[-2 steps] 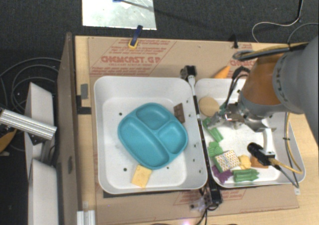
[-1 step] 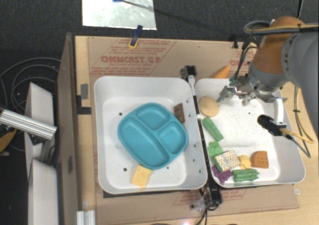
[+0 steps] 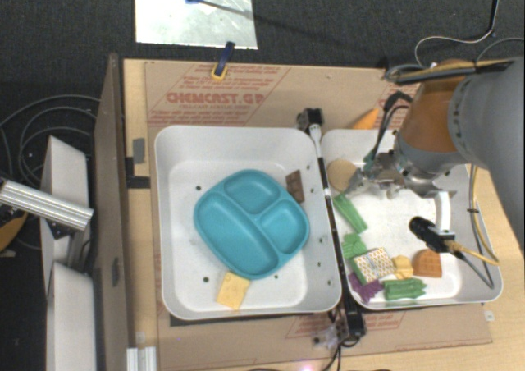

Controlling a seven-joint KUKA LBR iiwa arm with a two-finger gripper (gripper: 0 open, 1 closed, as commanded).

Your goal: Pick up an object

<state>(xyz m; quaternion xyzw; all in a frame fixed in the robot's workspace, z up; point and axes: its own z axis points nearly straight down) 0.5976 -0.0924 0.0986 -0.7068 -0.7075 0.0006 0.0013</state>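
Tool (image 3: 379,179) low at far-left corner of right shallow white bin (image 3: 384,222), beside tan round lump (image 3: 340,172); opening hidden, cannot tell. Nothing seen lifted; pick not yet done.

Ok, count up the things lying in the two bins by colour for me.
Teal plate: 1
Yellow pieces: 2
Green pieces: 3
Brown block: 1
Purple piece: 1
Tan lump: 1
Orange piece: 1
Patterned block: 1
Total: 11
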